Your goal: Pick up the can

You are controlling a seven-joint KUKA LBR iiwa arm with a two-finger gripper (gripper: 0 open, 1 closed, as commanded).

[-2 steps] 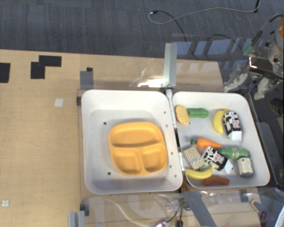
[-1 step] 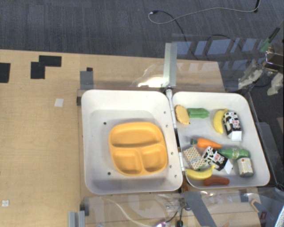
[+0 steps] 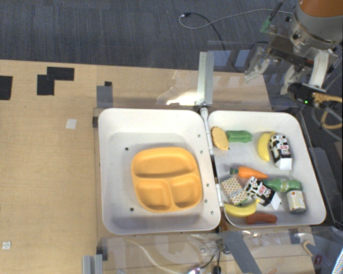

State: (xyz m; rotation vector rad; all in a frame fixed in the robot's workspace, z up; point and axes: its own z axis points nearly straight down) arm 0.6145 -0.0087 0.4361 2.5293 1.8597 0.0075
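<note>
We see the gripper [image 3: 261,63] raised beyond the far edge of the right bin [image 3: 308,140], at the upper right of the camera view, under the arm's orange band [image 3: 321,8]. We cannot tell from this angle whether it is spread or closed, and we see nothing in its grasp.

The can [image 3: 295,202] stands upright in the near right corner of the right bin, close to the rim, with a pale label and a reddish mark on it. Just beside it, toward the far side, lies a green bottle [image 3: 282,185]. To its left lie a black-and-white patterned carton [image 3: 259,190], a banana [image 3: 239,208] and a reddish sausage [image 3: 261,218] along the near wall. An orange carrot [image 3: 250,173] lies toward the middle of the bin. At the far side we see a second banana [image 3: 264,145] touching another cow-patterned carton [image 3: 280,150], and a green cucumber-like piece [image 3: 239,136].

The left bin [image 3: 115,176] bears a yellow divided tray [image 3: 165,177].
</note>
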